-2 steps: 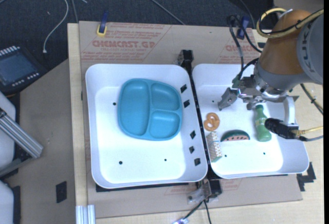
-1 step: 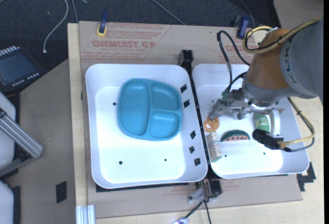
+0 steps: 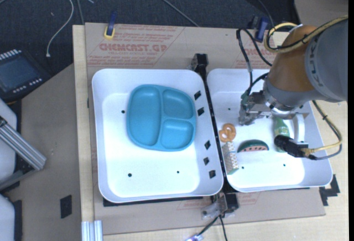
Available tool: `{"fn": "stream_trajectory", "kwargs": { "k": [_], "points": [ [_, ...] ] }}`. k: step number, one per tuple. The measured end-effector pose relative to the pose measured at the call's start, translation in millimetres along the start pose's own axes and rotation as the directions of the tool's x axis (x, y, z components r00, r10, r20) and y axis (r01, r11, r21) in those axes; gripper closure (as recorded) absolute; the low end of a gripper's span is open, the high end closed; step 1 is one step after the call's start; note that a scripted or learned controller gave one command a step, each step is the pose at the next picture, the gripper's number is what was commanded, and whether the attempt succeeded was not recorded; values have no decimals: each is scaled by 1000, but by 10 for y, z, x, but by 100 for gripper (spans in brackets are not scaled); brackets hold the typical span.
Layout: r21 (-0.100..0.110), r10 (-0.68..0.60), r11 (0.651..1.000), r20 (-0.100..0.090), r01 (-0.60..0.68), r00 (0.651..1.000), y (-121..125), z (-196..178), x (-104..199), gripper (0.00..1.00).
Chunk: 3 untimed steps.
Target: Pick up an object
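Observation:
In the right bin (image 3: 265, 178) lie a small orange pretzel-shaped toy (image 3: 227, 134), a watermelon-slice toy (image 3: 253, 147), a green bottle-like object (image 3: 281, 125) with a black end, and a grey ridged piece (image 3: 230, 159). My gripper (image 3: 250, 111) hangs low over the middle of the right bin, above and to the right of the pretzel toy and left of the green object. The arm's grey body and orange band cover the bin's upper right part. Nothing shows between the fingers.
The left bin (image 3: 110, 140) holds a blue divided plate (image 3: 161, 117). A black clip divider (image 3: 206, 124) runs between the two bins. Cables lie behind the bench and along the right bin's edge.

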State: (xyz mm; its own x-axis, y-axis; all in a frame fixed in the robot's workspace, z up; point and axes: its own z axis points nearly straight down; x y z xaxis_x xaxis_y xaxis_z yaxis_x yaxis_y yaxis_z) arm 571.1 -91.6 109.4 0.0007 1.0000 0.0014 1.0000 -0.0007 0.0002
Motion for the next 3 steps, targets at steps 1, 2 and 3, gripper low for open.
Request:
{"fn": "stream_trajectory", "kwargs": {
  "k": [1, 2, 3],
  "points": [
    [-4, 1, 1000, 2, -1, 1000, -32, -550, -97, 100],
    [-5, 0, 1000, 2, 0, 1000, -59, -1015, -160, 100],
    [-6, -2, 1000, 2, 2, 1000, -31, -1464, -114, 100]
  ]
}}
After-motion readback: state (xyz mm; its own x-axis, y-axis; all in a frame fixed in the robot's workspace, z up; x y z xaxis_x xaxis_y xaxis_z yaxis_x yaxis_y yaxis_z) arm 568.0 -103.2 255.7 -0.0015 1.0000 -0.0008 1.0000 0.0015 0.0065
